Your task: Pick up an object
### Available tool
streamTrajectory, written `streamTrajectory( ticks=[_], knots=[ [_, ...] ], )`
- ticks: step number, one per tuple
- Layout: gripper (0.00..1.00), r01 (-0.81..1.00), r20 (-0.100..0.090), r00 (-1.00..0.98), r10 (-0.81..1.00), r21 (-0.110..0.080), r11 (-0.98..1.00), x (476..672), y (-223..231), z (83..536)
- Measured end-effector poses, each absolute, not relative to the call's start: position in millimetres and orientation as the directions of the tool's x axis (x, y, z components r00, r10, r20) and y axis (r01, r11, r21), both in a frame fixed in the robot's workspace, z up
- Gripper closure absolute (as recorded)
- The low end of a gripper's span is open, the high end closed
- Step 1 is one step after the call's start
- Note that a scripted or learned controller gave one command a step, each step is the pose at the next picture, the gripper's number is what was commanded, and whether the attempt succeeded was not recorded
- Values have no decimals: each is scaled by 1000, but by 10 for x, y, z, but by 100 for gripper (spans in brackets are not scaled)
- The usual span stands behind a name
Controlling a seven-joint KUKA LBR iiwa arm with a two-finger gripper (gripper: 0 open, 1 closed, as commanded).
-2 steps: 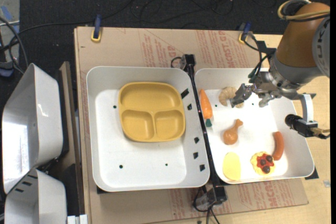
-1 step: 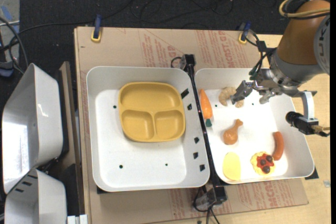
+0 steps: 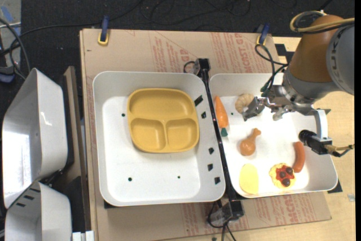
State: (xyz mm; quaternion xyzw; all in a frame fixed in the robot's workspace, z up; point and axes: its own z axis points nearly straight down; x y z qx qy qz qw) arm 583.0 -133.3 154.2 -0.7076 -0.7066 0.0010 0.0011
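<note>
On a cardboard-covered bench [image 3: 169, 42], two shallow white bins sit side by side. The left bin [image 3: 107, 138] holds a yellow divided plate [image 3: 163, 119], lying flat toward its far half. The right bin [image 3: 321, 178] holds small toy foods. The grey arm [image 3: 324, 59], with its orange band, reaches in from the right over this bin's far right corner. Its gripper [image 3: 264, 107] hangs above the bin's far part with the two fingers spread apart and nothing between them. Just left of it lies a pale beige lump [image 3: 244, 101]. An orange carrot [image 3: 221, 112] lies along the bin's left wall. A drumstick [image 3: 250, 143] rests mid-bin. Near the front sit a yellow oval piece [image 3: 249, 178], a small pizza [image 3: 282, 174] and, beside it, a red sausage [image 3: 298, 157].
</note>
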Motion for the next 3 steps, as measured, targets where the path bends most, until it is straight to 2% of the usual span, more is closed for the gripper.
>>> streamTrajectory(
  ticks=[1, 2, 3],
  knots=[
    [0, 1000, 1, -2, 1000, -5, 2, 5859, -1251, 942],
    [0, 1000, 0, 1, 1000, -1, -1, 5859, -1249, 922],
    [100, 1000, 0, 2, 1000, 0, -2, 5863, -1249, 1026]
  ],
)
